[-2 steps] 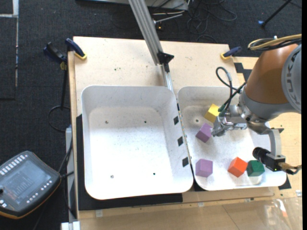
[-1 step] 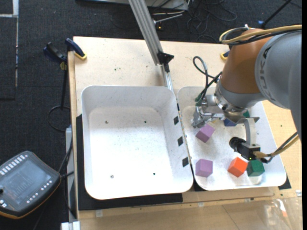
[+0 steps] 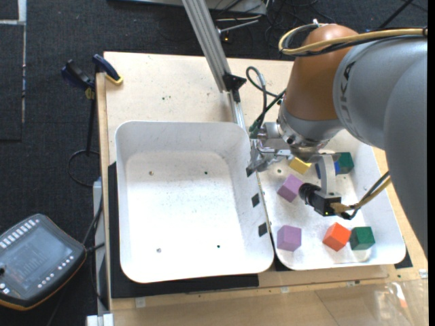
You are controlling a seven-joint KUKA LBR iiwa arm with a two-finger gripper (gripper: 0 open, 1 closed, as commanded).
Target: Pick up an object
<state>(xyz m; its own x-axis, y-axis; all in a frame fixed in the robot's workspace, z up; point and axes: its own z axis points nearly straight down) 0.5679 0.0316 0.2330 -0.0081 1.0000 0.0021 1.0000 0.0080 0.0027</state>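
Observation:
Several small blocks lie in the right bin [image 3: 380,182]: a yellow block [image 3: 299,164] just under the wrist, a purple block [image 3: 290,188] below it, another purple block [image 3: 289,237] near the front, an orange block [image 3: 336,236] beside a green block [image 3: 362,237], and a teal block [image 3: 344,161] at the back right. My gripper [image 3: 261,156] hangs low over the right bin's left rim, a little left of the yellow block. The big grey arm hides the bin's back part. Nothing is visibly held.
The left bin [image 3: 136,141] borders the right one along the rim under my gripper. A slanted metal rail [image 3: 204,32] runs down to the bins' back. A blue and yellow clamp [image 3: 95,73] sits at the bench's far left corner.

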